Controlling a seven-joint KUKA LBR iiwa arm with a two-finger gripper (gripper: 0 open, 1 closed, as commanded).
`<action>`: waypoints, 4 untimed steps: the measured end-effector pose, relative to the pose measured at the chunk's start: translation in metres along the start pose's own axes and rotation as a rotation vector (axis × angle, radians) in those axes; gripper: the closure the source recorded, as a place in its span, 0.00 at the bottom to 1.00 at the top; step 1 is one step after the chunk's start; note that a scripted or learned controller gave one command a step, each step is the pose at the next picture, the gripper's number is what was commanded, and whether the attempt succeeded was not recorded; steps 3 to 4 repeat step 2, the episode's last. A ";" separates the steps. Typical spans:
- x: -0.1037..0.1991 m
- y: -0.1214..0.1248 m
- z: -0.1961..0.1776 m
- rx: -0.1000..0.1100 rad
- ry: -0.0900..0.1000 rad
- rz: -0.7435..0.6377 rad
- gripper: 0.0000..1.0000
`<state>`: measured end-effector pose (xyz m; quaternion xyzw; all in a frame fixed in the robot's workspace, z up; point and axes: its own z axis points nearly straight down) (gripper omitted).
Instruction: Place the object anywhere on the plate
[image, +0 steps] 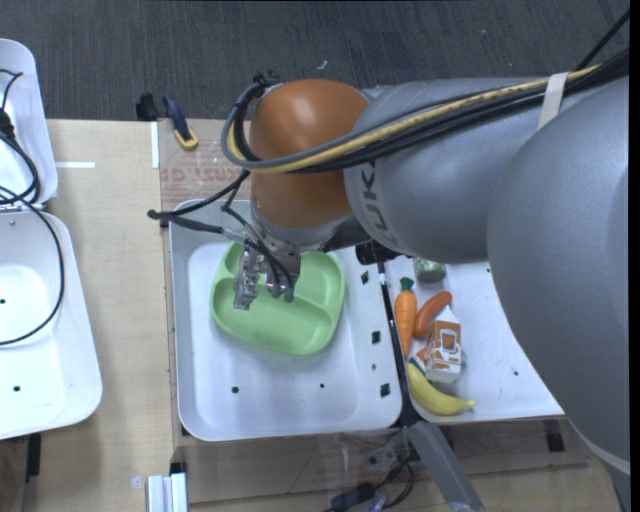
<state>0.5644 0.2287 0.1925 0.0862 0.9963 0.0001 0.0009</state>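
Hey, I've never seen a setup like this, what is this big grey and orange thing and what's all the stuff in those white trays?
It is a robot arm, seen from a camera fixed above the bench. At its end is a gripper, hovering over a green plate that lies in the left white bin. The right bin holds toy food: a carrot, a banana, a small carton and a reddish piece I take for a sausage. I see nothing between the fingers.

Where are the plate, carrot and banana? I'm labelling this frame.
plate (300, 325): camera view, bare front part.
carrot (404, 312): camera view, mid body.
banana (436, 397): camera view, middle of curve.
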 end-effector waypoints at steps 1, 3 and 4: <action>-0.037 0.006 -0.041 -0.001 -0.003 -0.182 1.00; 0.026 -0.014 -0.006 0.000 0.002 -0.473 1.00; 0.026 -0.014 -0.006 0.000 0.002 -0.473 1.00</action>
